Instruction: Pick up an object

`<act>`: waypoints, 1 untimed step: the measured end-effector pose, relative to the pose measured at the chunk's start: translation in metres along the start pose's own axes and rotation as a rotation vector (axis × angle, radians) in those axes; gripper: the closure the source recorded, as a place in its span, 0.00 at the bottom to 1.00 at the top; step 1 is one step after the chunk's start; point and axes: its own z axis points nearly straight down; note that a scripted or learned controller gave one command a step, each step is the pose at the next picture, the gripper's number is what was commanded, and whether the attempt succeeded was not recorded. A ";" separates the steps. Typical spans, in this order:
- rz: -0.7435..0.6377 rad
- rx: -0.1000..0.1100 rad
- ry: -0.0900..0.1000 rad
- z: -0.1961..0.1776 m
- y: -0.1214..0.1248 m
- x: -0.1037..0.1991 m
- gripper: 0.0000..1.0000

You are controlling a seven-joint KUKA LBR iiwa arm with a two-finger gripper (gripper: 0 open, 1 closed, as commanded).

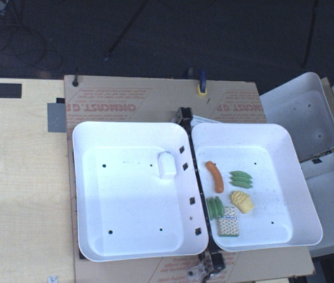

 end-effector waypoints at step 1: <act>-0.001 0.027 0.009 0.161 0.032 0.031 1.00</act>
